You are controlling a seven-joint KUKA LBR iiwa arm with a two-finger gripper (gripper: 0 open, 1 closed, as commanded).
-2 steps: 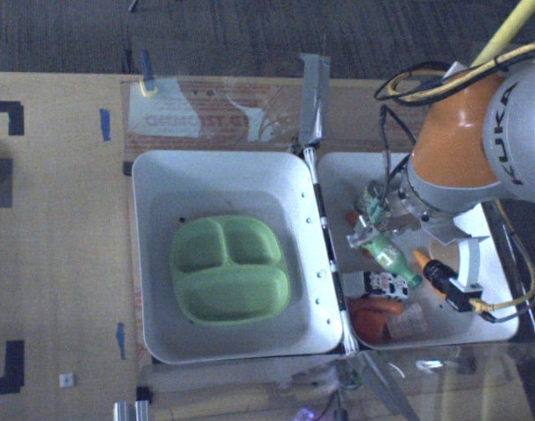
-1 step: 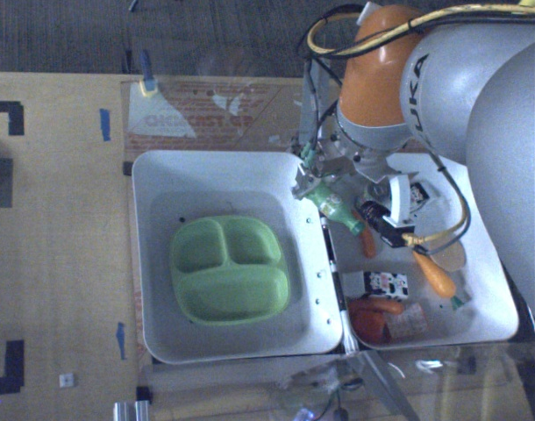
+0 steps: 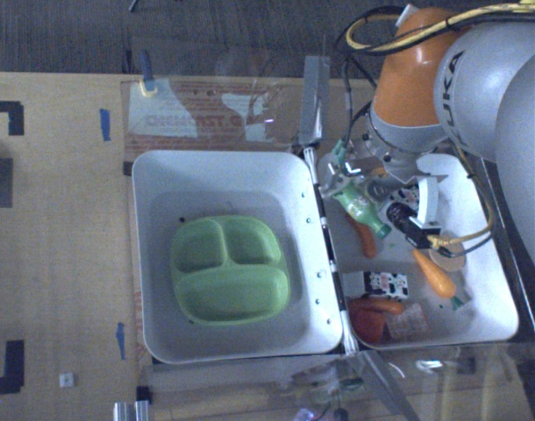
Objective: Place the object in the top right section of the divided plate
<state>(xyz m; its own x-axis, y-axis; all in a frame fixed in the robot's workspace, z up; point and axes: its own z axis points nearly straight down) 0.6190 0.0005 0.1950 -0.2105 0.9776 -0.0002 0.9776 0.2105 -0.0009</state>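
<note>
Green three-section plastic plate point(image 3: 230, 268) in the left white bin point(image 3: 153, 191) has nothing on it; pincer point(image 3: 360, 182) hovers over the right bin's clutter (grip state: can't tell), so placing remains.

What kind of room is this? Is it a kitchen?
Probably not a kitchen, more likely a robot testing lab. A big grey and orange robot arm reaches over two white bins on a bench marked with blue tape. The green divided plate looks like a practice prop.

A: How many bins do we count?
B: Two: left bin point(image 3: 153, 235), right bin point(image 3: 495, 314).
A: And plates?
B: We count one green divided plate point(image 3: 230, 268), with three sections.
</note>
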